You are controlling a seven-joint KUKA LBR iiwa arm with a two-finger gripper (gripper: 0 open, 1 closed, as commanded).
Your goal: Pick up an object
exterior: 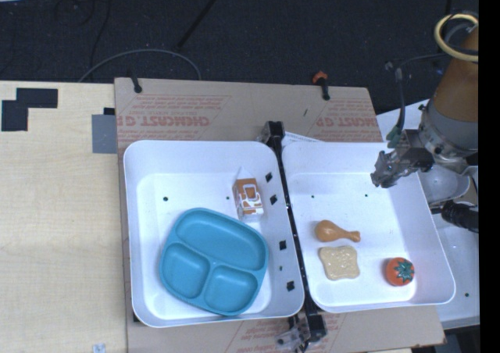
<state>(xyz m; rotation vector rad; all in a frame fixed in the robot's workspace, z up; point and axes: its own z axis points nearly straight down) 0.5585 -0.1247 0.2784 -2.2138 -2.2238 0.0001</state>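
In the right bin (367,183) lie a toy chicken drumstick (336,231), a tan slice of toast (340,262) and a red tomato (399,271). The left bin (148,172) holds a blue divided plate (213,260) and a small orange and white carton (248,198). My gripper (384,175) hangs above the right bin's far right part, up and right of the drumstick and well apart from all three foods. Nothing shows between it and the bin floor.
A black divider (283,211) runs between the two bins. Brown cardboard (234,113) lies under them on the bench. The grey arm with its orange band (457,86) comes in from the right edge. White bin floor stretches between the gripper and the foods.
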